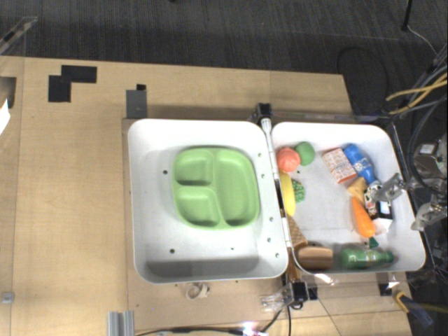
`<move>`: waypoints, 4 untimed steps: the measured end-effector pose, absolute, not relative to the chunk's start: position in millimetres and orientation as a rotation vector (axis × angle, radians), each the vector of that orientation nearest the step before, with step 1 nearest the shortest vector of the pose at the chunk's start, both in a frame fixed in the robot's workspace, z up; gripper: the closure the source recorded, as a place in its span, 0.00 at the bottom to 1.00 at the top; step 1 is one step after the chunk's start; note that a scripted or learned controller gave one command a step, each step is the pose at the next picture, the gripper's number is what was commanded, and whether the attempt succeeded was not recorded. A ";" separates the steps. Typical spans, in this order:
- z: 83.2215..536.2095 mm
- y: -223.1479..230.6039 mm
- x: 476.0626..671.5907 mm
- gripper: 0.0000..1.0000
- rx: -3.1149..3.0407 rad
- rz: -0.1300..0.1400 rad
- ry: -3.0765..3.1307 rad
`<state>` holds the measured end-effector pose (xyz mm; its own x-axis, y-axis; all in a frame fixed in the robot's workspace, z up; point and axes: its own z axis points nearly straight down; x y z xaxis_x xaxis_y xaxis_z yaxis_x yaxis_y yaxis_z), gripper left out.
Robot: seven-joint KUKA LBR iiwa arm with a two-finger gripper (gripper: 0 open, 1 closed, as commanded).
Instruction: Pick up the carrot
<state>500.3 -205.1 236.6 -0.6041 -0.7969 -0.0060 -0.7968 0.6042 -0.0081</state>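
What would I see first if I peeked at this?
Probably the big green plate with three sections, lying in the left bin. Next, the bright toys piled in the right bin, with the orange carrot near its right side, close to the gripper.

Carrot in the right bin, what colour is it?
Orange, with a green tip; the carrot shows in the camera view.

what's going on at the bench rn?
The arm is reaching in from the right with its gripper over the right bin, just beside the carrot, which lies on the bin floor not yet picked up. Packed around it are a blue-and-red carton, a green bottle, a banana and other toy food. The left bin holds a green divided plate.
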 end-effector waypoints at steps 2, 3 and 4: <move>90.0 -204.0 495.6 0.00 -1.455 -0.020 2.760; 102.7 -202.0 499.4 1.00 -1.460 -0.026 2.750; 102.6 -202.3 499.2 0.00 -1.459 -0.026 2.751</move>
<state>499.2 -202.3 102.6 -0.5606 -0.8279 -0.0170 -0.8274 0.5609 -0.0276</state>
